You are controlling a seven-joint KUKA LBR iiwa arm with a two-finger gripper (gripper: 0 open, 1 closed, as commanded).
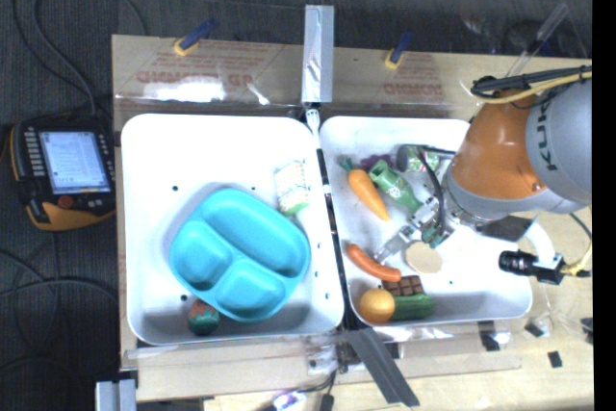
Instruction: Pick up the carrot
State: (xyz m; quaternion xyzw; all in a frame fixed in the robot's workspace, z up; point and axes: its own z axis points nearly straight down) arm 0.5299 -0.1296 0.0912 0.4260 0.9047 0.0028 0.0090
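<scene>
Arm: I see my grey arm (568, 149) reaching in from the right of the camera view, its bulk over the right side of the bench.
Wrist: the orange band (496, 159) sits just above the wrist, angled down and to the left.
Gripper: my gripper (409, 241) points down-left, low over the bin; I can't read its finger state.

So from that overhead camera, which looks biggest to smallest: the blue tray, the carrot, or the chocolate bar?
Largest to smallest:
1. Blue tray, by far the largest.
2. Carrot.
3. Chocolate bar, the smallest, though other toys may partly hide it.
</scene>
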